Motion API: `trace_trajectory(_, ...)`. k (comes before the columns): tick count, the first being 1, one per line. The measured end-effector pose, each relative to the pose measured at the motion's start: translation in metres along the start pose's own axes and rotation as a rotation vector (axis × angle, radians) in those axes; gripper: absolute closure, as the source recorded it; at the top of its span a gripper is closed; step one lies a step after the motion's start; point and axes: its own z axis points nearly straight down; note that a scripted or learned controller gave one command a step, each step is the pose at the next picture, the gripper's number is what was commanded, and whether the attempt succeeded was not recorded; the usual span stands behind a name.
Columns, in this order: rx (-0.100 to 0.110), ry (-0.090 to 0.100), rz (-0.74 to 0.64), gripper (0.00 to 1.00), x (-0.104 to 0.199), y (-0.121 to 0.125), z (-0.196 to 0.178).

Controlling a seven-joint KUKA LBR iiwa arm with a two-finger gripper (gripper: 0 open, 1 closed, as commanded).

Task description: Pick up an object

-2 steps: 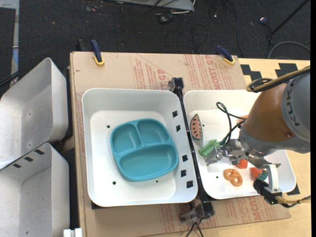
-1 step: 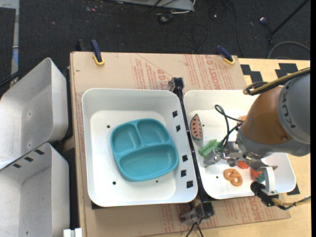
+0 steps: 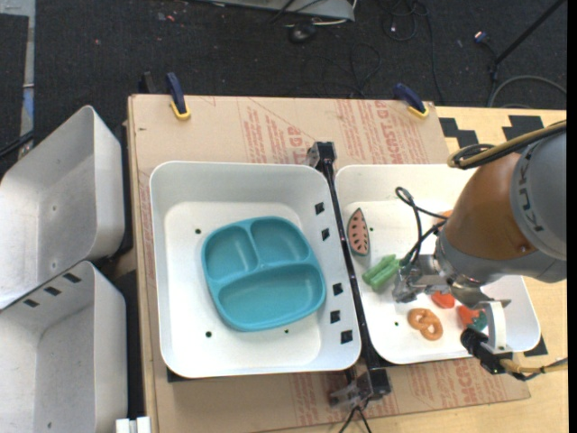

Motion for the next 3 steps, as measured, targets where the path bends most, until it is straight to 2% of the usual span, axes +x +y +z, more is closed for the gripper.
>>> trace_trajectory(2,-0.007,-0.002,-0.007,1.0,-0.003,0.003,-0.116)
trace_trajectory(3,-0.003,0.0,-0.012,1.0,0.045,0.029,-0.108)
